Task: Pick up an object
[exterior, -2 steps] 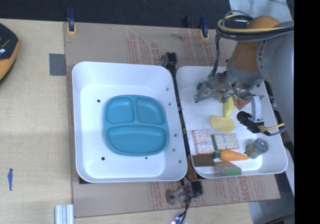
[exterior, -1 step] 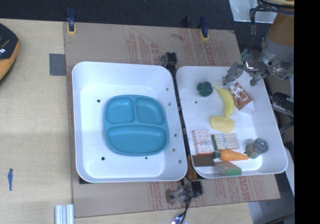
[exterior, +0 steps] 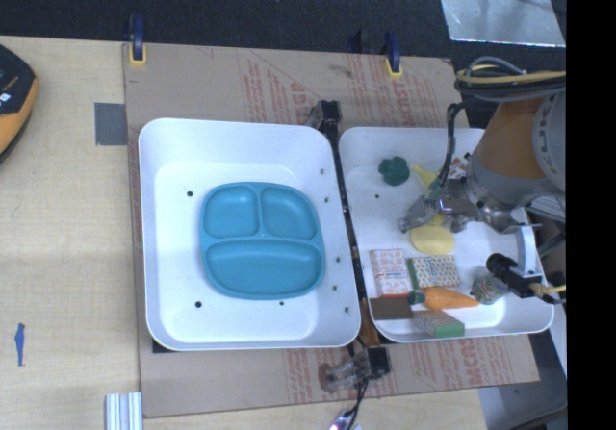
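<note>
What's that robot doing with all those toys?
The robot arm reaches into the right bin, where small things lie in a pile. Its gripper is down just above a pale yellow lump, near a dark green piece. An orange carrot lies closer to the front. Nothing looks picked up yet. The left bin has a blue divided plate in it.

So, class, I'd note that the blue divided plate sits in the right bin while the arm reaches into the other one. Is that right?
Not quite. The camera view shows the blue divided plate in the left bin, not the right. The arm does reach into the other one, the right bin, among the small items there.
</note>
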